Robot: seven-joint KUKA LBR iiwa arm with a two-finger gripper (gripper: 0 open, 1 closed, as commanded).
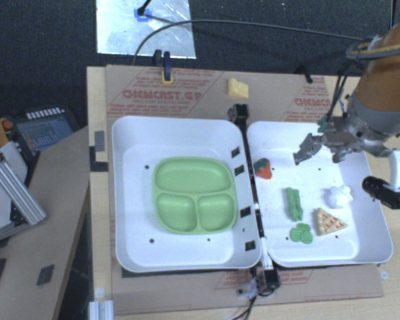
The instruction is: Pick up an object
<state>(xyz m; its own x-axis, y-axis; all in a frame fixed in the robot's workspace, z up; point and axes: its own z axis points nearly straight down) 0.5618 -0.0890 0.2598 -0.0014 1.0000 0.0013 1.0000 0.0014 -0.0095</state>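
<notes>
White bin (370, 249) is overhung by the gripper (320, 149), seemingly parted and empty; nearest objects could be missed.

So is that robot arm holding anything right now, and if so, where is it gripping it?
Nothing is held. The end effector hangs over the right bin with nothing between its fingers; the toy foods lie loose on the bin floor.
</notes>
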